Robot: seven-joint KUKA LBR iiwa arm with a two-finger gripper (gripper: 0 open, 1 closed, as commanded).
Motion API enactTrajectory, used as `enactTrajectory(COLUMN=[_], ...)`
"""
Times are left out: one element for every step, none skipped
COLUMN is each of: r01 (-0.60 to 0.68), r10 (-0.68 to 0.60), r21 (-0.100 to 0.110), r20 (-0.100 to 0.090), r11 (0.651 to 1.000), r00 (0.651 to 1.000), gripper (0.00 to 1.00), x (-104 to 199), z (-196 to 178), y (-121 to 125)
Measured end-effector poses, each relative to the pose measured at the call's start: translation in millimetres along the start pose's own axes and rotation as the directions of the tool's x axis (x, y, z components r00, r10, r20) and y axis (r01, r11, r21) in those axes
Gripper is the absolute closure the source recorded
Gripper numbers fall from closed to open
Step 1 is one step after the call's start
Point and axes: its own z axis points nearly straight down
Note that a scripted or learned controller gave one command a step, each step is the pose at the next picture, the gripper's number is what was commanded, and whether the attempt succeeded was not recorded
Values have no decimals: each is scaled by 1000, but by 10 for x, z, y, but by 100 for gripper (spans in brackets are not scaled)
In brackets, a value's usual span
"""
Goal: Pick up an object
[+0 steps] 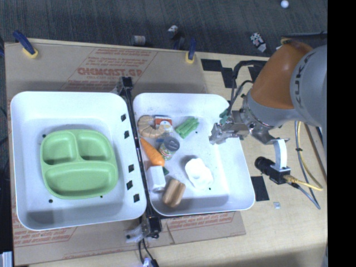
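My gripper hangs over the right side of the right bin, above bare bin floor, with nothing seen between its fingers. Left of it in that bin lie a green ridged piece, a white crumpled object, an orange carrot, a small grey-blue can, a tan bread-like piece, a small red and white item, a brown roll and a pale tube. The nearest items are the green piece and the white object.
The left bin holds a green divided tray. Both bins rest on a cardboard sheet held by blue clamps. The grey arm with its orange band and its cables take up the right side.
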Motion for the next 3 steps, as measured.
enactTrajectory(r01=[1, 1, 1], r10=[-1, -1, -1], r21=[1, 1, 1], r20=[0, 0, -1], r11=[1000, 1000, 1000], r00=[1000, 1000, 1000], gripper=[0, 0, 0], x=[4, 4, 4], z=[6, 6, 7], y=[-2, -2, -2])
